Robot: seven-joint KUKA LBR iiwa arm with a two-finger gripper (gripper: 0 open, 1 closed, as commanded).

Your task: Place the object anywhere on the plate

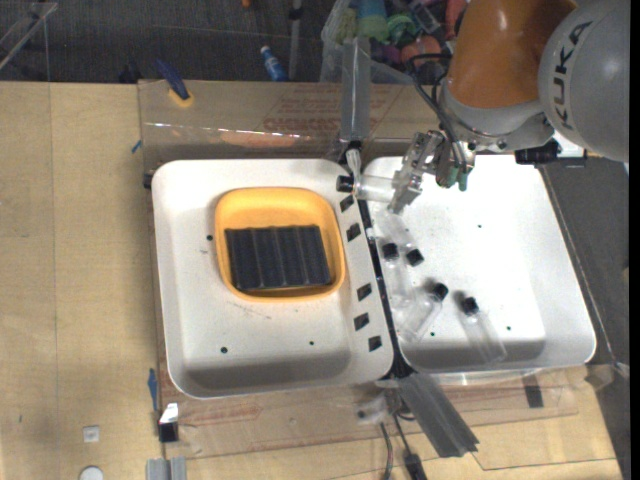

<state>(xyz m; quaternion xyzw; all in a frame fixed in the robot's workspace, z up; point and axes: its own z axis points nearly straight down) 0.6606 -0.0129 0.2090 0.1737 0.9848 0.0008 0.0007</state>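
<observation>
We see the gripper (408, 190) low over the right bin (520, 268), at its upper-left corner near the divider, and we cannot tell whether it is open or closed. Clear plastic bottles with black caps (428, 303) lie scattered in the right bin's left half, below the gripper. In the left bin (190, 348) sits the yellow plate (232, 208) with a dark ridged block (278, 258) lying on it.

Bright, even overhead light washes the white bins (480, 258) almost featureless, with glare along their rims. Shadows are soft and short. The background clutter (400, 8) looks dim and perhaps slightly blurred.
</observation>
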